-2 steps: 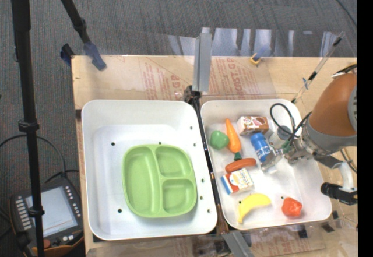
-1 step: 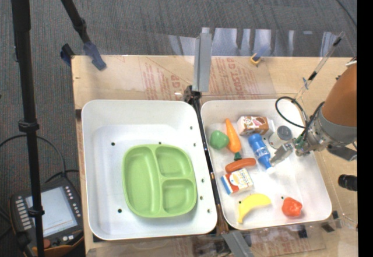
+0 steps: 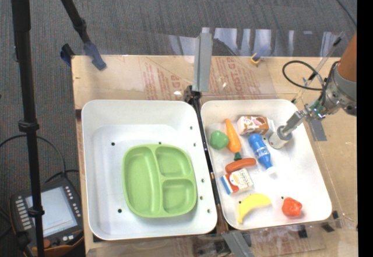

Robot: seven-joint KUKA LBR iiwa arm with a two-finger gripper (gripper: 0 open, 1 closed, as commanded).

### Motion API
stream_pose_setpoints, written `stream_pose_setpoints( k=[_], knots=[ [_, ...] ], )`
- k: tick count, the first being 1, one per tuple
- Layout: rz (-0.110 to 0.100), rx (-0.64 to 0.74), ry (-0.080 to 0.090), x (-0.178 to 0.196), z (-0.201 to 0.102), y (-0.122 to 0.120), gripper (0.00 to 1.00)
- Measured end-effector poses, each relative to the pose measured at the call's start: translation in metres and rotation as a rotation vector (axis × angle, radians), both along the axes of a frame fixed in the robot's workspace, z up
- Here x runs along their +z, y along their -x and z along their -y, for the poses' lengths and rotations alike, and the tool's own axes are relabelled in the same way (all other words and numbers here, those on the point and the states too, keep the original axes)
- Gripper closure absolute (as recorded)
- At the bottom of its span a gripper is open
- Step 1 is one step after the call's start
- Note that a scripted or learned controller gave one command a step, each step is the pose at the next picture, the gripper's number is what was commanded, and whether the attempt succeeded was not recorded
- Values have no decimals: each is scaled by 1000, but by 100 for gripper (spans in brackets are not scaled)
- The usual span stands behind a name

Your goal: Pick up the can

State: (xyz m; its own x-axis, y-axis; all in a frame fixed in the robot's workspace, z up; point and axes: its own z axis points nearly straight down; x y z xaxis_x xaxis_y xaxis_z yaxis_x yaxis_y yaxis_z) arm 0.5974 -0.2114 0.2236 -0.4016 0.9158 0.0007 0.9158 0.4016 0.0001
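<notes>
Claw (image 3: 315, 115): dark metal with a small teal part, over the upper right corner of the right-hand shallow white bin (image 3: 324, 187). Whether it is spread or pressed together cannot be told from this view.

Can (image 3: 287, 129): slim grey metal cylinder with a pale round end face. It is tilted, the end face low and to the left and the other end rising up and to the right, where it meets the claw. Whether the claw grips it or merely sits against it cannot be told. It lies in the upper right part of the right-hand bin, its low end just beside the cap end of a blue plastic bottle (image 3: 259, 150).

Arm (image 3: 344, 84): grey, with an orange band at the picture's right edge, reaching in from the right and slanting down and left to the claw. A black cable (image 3: 295, 69) loops beside it.

Other contents of the right-hand bin:
- brown and white packet (image 3: 254, 125)
- orange toy carrot (image 3: 232, 135)
- round green toy (image 3: 218, 139)
- red sausage (image 3: 240, 164)
- small printed carton (image 3: 238, 180)
- yellow banana (image 3: 252, 205)
- red toy fruit (image 3: 292, 207)

Left-hand white bin (image 3: 105, 122): holds a green plastic tray (image 3: 158, 180) with three compartments.

Tabletop (image 3: 134, 75): brown board carrying both bins.
</notes>
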Motion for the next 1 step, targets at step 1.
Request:
stream_pose_setpoints(
  k=[1],
  knots=[
    [2,176,1,31,-1,-16,0]
  ],
)
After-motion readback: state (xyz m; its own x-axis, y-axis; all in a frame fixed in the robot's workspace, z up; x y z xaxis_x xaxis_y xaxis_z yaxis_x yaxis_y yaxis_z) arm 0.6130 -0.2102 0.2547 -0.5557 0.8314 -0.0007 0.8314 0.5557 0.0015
